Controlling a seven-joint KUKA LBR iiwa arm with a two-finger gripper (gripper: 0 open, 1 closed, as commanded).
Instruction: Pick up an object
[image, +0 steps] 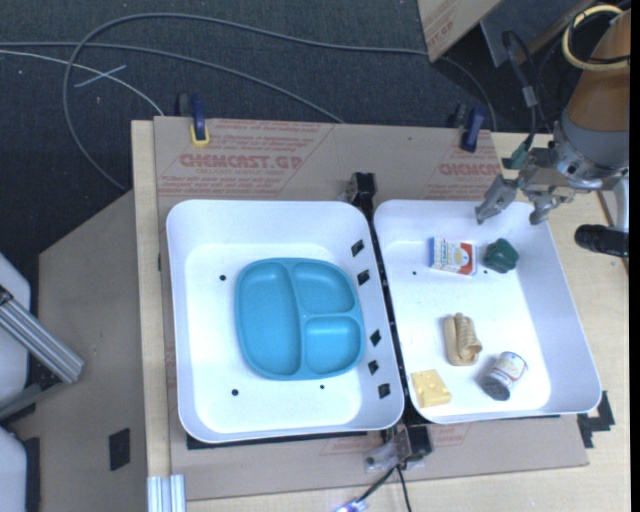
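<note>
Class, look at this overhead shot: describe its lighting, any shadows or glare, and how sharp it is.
Camera view: light is even and soft; the white bins look bright with mild glare, the blue tray casts hardly any shadow, and small items like the can look slightly soft; the end effector near the top right is a little blurred.

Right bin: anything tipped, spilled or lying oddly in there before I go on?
The small grey can lies on its side near the near-right corner of the right white bin. The yellow cheese wedge sits at the near rim. Nothing looks spilled or damaged.
</note>
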